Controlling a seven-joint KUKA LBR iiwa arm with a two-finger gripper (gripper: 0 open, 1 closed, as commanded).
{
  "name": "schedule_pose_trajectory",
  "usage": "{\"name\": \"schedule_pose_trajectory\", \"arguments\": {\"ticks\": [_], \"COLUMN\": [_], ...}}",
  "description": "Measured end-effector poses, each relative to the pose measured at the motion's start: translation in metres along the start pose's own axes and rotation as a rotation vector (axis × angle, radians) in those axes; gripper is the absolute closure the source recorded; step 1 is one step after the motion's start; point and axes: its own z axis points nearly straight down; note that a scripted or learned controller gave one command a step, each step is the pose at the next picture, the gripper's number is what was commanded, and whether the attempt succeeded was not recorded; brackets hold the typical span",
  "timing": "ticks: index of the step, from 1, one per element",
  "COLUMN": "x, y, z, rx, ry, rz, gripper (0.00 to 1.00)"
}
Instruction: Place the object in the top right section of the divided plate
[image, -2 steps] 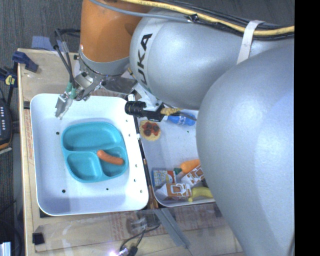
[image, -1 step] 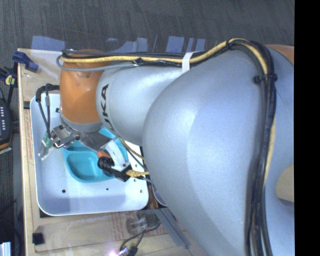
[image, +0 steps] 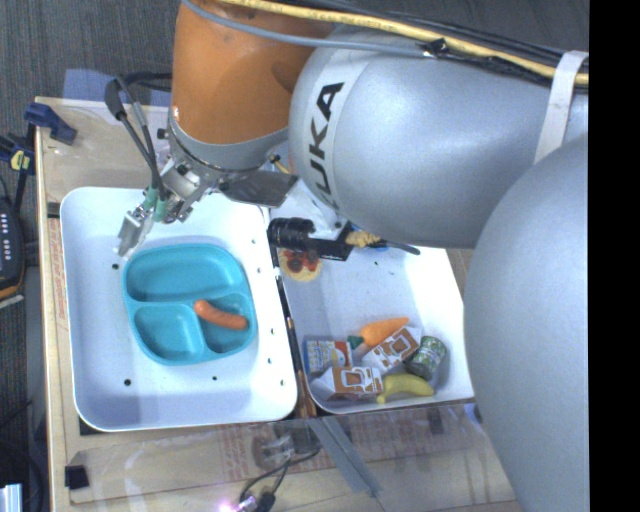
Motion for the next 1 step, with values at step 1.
{"name": "schedule_pose_trajectory", "arguments": {"ticks": [1], "x": [0.04], "y": [-0.0515], "z": [0.1285], "rx": [0.006], "ry": [0.002], "rz": [-0.04], "gripper": [0.0]}}
